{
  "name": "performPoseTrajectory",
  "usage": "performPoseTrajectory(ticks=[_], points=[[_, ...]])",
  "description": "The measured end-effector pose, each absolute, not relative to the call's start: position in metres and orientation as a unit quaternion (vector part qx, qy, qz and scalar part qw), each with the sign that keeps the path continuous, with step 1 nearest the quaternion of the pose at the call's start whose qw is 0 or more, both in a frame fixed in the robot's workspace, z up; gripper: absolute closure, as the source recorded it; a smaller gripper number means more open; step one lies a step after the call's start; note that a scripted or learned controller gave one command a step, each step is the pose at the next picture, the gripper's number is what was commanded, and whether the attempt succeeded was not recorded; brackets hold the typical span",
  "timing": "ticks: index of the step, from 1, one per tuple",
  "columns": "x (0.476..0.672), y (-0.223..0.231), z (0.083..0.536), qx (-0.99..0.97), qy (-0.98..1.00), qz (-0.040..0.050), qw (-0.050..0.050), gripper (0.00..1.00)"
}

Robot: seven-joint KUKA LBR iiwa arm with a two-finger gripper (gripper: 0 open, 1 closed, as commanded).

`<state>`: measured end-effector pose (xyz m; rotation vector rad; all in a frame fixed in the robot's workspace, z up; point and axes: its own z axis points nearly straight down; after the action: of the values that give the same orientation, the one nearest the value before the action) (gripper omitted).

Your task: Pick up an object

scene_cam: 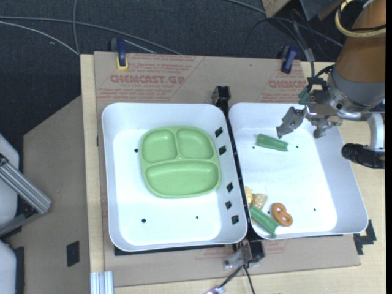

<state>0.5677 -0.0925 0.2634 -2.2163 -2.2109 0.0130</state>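
Faintly, "CHEMCAST GP" printed on board point(147, 78); end effector point(301, 122) released above green stick point(271, 143).

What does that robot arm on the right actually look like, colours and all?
The arm is a thick rounded tube, orange above and grey below towards the wrist. A yellowish ring sits at its upper edge. At its end is a gripper of silver and dark metal parts, with a dark grey finger and a small teal piece beside the wrist. Dark cables run behind it.

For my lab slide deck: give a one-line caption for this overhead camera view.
Pincer hovers open beside a green block in the right bin; a green divided plate sits in the left bin.
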Motion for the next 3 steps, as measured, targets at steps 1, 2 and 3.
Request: performPoseTrajectory(ticks=[1,2,3], points=[[0.570,-0.092,0.270,-0.707,-0.707,0.0003,0.001,0.00],[0.573,-0.087,0.208,-0.707,-0.707,0.0020,0.004,0.00],[0.575,-0.097,0.153,-0.707,-0.707,0.0021,0.003,0.00]])
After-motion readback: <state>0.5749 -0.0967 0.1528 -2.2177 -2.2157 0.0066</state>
